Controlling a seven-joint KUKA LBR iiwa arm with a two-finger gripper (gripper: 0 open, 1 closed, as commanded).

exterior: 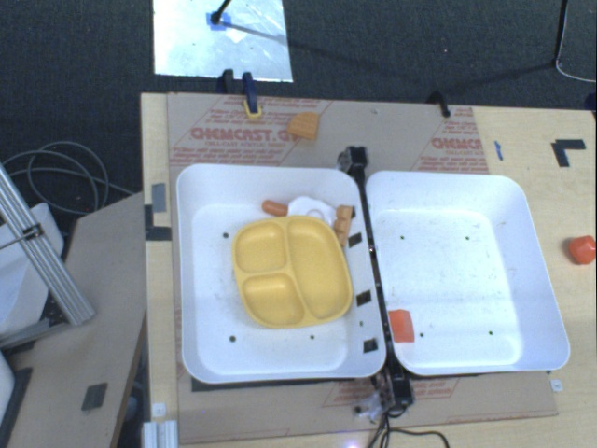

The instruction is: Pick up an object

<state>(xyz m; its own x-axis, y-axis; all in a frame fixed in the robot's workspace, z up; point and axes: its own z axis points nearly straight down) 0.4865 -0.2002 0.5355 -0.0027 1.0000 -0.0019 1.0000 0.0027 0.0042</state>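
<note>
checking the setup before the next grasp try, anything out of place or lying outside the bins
Yes, two things lie on the bench outside the bins: a tan block behind the left bin, and an orange-red object beyond the right bin. Also, the yellow divided plate sits skewed in the left bin, partly over a white item.

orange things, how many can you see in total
4. A small orange block in the right bin's near-left corner, an orange sausage-shaped piece behind the yellow divided plate, a tan-orange block on the cardboard, another orange block at far right. Others may be hidden.
</note>
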